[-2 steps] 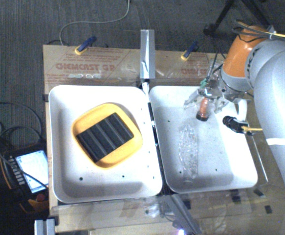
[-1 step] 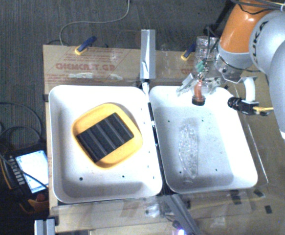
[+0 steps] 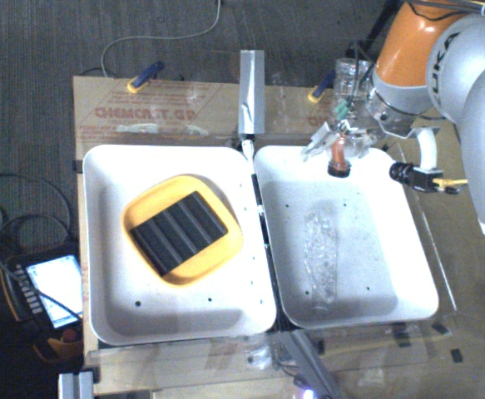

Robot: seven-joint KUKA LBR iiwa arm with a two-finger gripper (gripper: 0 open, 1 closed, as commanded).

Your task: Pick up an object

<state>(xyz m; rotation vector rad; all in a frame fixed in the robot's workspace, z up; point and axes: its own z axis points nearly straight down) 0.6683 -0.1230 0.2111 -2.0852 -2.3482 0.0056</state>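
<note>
arm [image 3: 442, 48] bent, pincer [image 3: 339, 150] pointing down

Matt white plastic bins [image 3: 101, 223], glossy yellow tray [image 3: 184, 229] with ribbed black insert, crinkled clear plastic wrap [image 3: 320, 252], brown cardboard [image 3: 159, 110]

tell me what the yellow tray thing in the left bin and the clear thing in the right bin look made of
The yellow tray looks like smooth moulded plastic, with a matte black ribbed insert that may be rubber. The clear thing looks like crinkled transparent film or thin plastic, judging by its glinting wrinkles; I can't tell which.
</note>
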